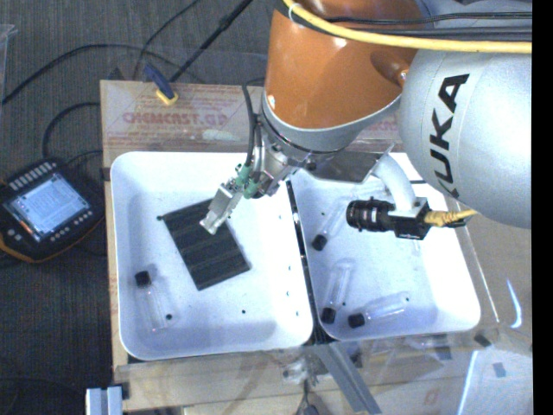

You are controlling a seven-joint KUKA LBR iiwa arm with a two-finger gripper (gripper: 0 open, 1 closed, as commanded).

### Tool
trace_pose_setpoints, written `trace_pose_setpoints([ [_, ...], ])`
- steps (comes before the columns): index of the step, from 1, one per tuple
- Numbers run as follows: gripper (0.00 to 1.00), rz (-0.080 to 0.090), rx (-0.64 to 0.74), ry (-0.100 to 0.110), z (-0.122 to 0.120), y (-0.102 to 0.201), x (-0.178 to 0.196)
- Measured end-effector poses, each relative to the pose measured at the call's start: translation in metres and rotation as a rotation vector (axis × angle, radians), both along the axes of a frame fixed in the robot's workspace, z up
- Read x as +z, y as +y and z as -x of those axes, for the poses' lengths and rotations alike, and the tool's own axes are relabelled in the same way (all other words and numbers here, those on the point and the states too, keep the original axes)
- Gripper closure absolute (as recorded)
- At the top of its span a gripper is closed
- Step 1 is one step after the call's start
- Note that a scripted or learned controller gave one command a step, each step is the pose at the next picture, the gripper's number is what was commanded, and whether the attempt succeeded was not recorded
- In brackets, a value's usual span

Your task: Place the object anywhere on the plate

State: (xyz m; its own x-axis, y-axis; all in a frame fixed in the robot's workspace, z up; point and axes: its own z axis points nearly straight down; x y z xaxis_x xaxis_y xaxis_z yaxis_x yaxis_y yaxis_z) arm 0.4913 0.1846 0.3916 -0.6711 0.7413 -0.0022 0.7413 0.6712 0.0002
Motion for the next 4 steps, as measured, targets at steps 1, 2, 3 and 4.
trace_pose_setpoints([
  [1,0.0,0.0,0.0,0.0,0.0,0.0,0.0],
  [2,0.0,0.0,0.0,0.0,0.0,0.0,0.0],
  [3,0.0,0.0,0.0,0.0,0.0,0.0,0.0],
  [4,0.0,0.0,0.0,0.0,0.0,0.0,0.0],
])
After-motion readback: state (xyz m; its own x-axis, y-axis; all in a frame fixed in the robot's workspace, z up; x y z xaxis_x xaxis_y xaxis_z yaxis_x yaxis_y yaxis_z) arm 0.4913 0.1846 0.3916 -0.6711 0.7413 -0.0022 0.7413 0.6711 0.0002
